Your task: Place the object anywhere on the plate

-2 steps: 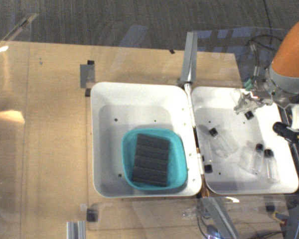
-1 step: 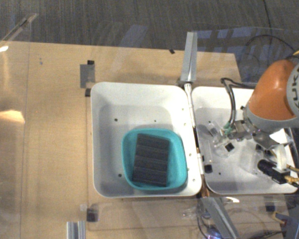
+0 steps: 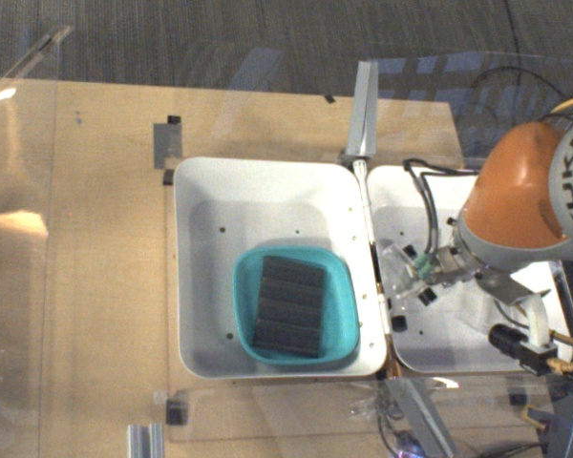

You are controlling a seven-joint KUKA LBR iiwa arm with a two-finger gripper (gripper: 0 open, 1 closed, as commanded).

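Observation:
A teal square plate (image 3: 341, 284) sits in the left white bin (image 3: 210, 208), toward its front right. A dark grey ridged block (image 3: 289, 305) lies flat on the plate, slightly tilted, covering most of its middle. My gripper (image 3: 408, 273) hangs over the left part of the right bin (image 3: 477, 351), just right of the wall between the bins. It is well apart from the block and the plate. Nothing is seen held in it.
The grey arm with its orange band (image 3: 520, 194) covers the right bin's upper right. Black cables (image 3: 425, 198) loop above the gripper. A metal post (image 3: 363, 113) stands behind the seam between the bins. Wooden bench (image 3: 76, 256) stretches to the left.

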